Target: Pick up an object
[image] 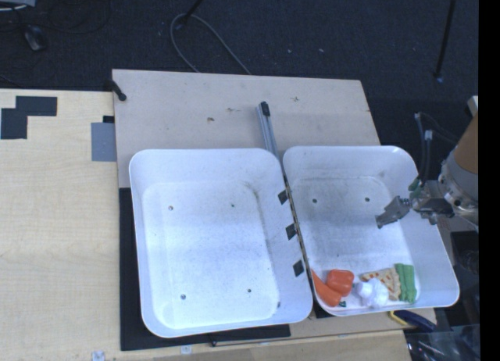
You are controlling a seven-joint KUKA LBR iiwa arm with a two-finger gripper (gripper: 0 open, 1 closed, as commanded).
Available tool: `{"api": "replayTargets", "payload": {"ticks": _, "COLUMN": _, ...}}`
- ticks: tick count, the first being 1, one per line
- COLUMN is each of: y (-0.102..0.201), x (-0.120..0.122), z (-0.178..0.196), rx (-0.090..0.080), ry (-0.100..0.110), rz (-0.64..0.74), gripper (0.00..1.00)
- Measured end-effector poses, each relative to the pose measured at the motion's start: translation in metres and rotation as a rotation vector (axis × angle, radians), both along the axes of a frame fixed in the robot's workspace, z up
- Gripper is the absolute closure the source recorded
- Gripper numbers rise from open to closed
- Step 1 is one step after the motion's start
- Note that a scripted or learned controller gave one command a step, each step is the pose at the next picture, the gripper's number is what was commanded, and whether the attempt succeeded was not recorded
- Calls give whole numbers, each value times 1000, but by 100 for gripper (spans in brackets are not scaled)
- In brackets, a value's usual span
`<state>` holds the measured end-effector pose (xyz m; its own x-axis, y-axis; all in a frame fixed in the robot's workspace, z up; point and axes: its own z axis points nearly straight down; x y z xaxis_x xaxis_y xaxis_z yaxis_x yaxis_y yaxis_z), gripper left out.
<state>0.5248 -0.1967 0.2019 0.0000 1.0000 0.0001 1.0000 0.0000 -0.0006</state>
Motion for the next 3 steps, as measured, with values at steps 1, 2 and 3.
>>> {"api": "replayTargets", "payload": {"ticks": 1, "y": 49, "x": -13, "z": 47, "rx": -1, "ry": -4, "rz": 3, "gripper": 0}}
{"api": "replayTargets", "payload": {"ticks": 2, "y": 89, "x": -31, "z": 32, "rx": 0, "ry": 1, "rz": 2, "gripper": 0}}
{"api": "replayTargets", "payload": {"ticks": 3, "y": 127, "x": -31, "z": 12, "rx": 1, "ry": 1, "rz": 2, "gripper": 0}}
